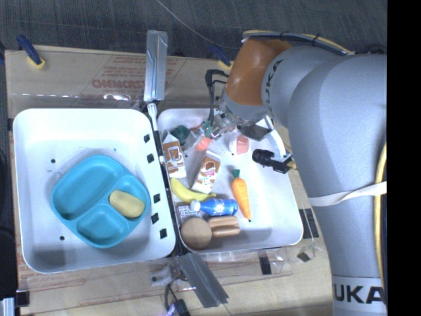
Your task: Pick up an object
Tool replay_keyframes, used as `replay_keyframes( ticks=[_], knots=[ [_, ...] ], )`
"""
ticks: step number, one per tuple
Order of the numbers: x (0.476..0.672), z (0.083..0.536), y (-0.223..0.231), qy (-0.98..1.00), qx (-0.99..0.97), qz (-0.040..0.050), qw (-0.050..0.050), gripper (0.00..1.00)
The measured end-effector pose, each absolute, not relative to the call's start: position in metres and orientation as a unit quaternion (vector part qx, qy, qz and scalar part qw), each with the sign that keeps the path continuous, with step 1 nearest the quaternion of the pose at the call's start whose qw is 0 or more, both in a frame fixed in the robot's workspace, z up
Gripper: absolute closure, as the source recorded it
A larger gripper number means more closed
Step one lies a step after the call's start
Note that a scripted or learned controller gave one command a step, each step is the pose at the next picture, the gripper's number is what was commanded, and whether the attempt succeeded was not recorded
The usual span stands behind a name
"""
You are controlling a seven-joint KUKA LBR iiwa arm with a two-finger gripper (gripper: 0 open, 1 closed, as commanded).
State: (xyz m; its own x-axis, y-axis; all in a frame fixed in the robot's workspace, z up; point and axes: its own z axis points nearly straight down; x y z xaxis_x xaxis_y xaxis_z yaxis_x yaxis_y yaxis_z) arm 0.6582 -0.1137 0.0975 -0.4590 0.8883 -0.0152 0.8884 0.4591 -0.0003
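Camera view puts my claw low over the back of the right bin, among the small packets there; I cannot tell how it is set. Near it in that bin lie a carrot, a banana and a blue bottle. The left bin holds a blue tray carrying a yellow potato.

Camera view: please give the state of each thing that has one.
blue tray: flat in left bin, holding yellow potato
carrot: lying, tip toward front
blue bottle: on its side
milk carton: lying flat
banana: lying, unpeeled
gripper: lowered into right bin
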Motion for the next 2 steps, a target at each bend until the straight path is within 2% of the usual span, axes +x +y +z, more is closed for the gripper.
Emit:
replay_keyframes(
  ticks=[1, 2],
  knots=[
    [0.6406, 0.0926, -0.1433, 0.845, 0.535, -0.001, -0.001, 0.0],
    [0.6407, 0.0926, -0.1427, 0.845, 0.535, -0.0007, -0.001, 0.0]
  ],
)
